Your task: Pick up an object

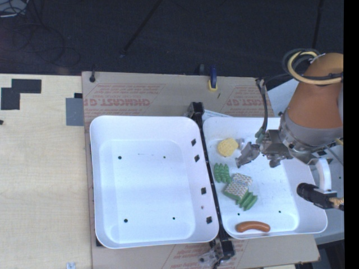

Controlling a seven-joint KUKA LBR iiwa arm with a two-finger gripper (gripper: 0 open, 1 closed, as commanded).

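The round yellow cookie-like toy (228, 147) lies at the far left of the right white bin (291, 217). The end effector (247, 154) hangs just right of it, and I cannot tell how wide it is or see anything in it. A good pick would drop straight down over the middle of one toy. Just nearer lie green pod-shaped toys (221, 172) and a checkered packet (238, 185), crowded together. An orange sausage toy (253, 226) lies alone near the front. The left white bin (101, 150) touches the right one on the table (39, 178).

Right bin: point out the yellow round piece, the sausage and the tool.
yellow round piece (228, 147), camera view, its centre.
sausage (253, 227), camera view, its middle.
tool (247, 154), camera view, between its fingertips.
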